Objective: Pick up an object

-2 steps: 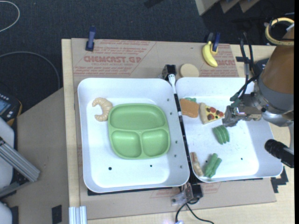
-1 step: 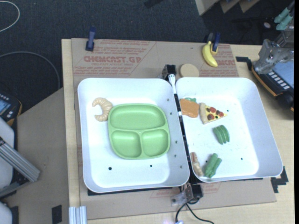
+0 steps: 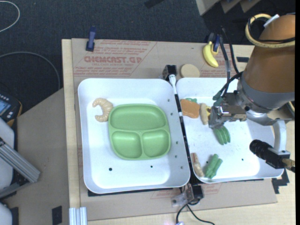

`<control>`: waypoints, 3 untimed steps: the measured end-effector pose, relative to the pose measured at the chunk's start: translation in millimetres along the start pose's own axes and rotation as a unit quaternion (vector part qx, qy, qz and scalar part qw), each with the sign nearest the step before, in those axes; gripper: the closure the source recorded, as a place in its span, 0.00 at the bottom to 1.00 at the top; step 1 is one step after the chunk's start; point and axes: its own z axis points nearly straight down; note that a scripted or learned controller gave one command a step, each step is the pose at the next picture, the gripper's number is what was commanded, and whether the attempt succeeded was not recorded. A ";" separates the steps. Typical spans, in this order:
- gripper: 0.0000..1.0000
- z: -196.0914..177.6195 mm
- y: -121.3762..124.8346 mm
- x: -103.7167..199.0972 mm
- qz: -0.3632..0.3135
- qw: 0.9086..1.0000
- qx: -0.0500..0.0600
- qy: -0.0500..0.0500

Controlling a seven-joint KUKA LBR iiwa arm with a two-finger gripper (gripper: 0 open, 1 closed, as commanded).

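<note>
Jaws' spread hidden beneath the gripper [image 3: 220, 121] body, poised low over a green toy vegetable [image 3: 222, 135] mid right bin [image 3: 243, 170], presumably lining up a grasp.

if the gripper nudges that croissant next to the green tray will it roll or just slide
The croissant probably slides or pivots rather than rolls: its curved crescent lies flat. It looks like a light toy, so it should shift easily, likely stopping against the green tray.

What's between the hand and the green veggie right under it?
Nothing visible. The hand hangs right over the green veggie in the right bin, with the orange piece off to its left.
</note>
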 end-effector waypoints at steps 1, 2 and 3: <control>1.00 -71.2 1.8 72.7 -0.004 1.000 -0.013 0.001; 1.00 -233.9 -1.1 83.1 -0.002 1.000 -0.019 0.003; 1.00 -44.7 -0.7 88.1 0.000 1.000 0.000 -0.002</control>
